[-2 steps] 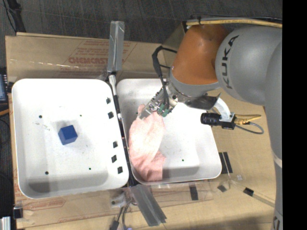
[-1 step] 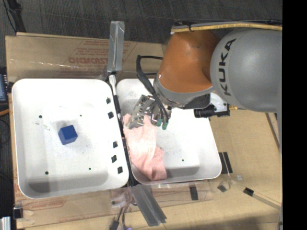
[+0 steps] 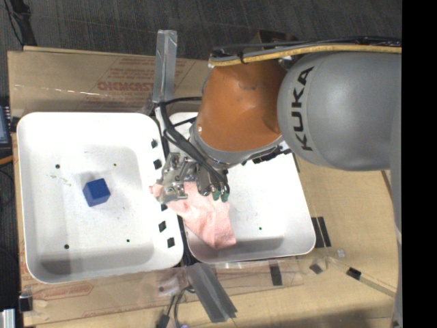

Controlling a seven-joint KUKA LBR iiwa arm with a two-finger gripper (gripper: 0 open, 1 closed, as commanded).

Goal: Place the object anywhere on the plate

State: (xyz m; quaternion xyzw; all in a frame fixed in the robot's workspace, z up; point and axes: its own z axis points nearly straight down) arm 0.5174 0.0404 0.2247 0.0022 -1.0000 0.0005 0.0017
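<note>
Apparently I was at the grasping step: the jaws (image 3: 198, 186) sat upon the soft pink crumpled cloth (image 3: 208, 223) in the right white bin (image 3: 287, 210); their opening I could not tell. Next, a lift.

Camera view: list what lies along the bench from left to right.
Left bin → blue cube → gripper hanging over the pink cloth → right bin.

Dark carpet floor (image 3: 102, 5) lies beyond the cardboard-covered bench (image 3: 82, 74).
</note>
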